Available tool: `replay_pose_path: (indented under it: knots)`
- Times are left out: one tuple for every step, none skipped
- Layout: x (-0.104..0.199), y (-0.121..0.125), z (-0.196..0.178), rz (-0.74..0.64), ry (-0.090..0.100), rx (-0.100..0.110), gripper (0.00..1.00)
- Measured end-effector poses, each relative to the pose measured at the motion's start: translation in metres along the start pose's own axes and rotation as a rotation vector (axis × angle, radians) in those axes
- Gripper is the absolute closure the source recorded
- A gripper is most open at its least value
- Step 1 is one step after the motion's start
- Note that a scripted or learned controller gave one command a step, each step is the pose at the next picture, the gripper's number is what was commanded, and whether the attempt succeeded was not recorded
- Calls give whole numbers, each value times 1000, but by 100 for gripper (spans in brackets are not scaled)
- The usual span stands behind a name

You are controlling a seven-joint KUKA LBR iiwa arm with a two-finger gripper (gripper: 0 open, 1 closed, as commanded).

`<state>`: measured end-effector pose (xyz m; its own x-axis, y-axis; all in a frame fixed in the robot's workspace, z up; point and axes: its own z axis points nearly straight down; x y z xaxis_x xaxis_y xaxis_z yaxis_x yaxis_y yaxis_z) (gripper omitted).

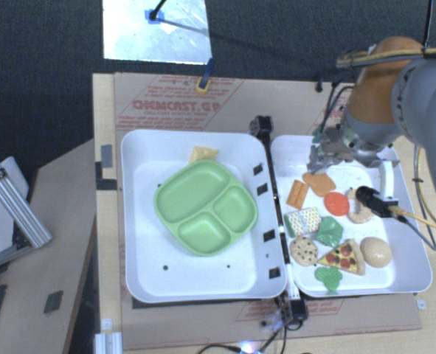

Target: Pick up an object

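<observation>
Left bin: divided tray central, cracker behind it | Right bin: toy foods clustered, pizza slice between cookie and bun | My tool over right bin's rear.

The gripper hangs low over the right bin — just above an orange piece among toy foods; the left bin holds a green divided plate

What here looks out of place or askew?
The green divided plate lies at a slant in the left bin, with a small yellow piece partly tucked behind its far rim. All the other toy food is crowded in the right bin.
</observation>
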<state>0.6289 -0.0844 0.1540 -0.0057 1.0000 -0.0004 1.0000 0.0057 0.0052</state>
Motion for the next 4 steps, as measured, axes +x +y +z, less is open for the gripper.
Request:
replay_pose_path:
  knots:
    - [-7, -5, -59, 4, -1, -2, 100]
    - [-7, -4, -72, 1, 0, 1, 100]
    - [17, -47, -77, 0, 1, 6, 100]
    - [58, -90, -77, 3, 1, 4, 100]
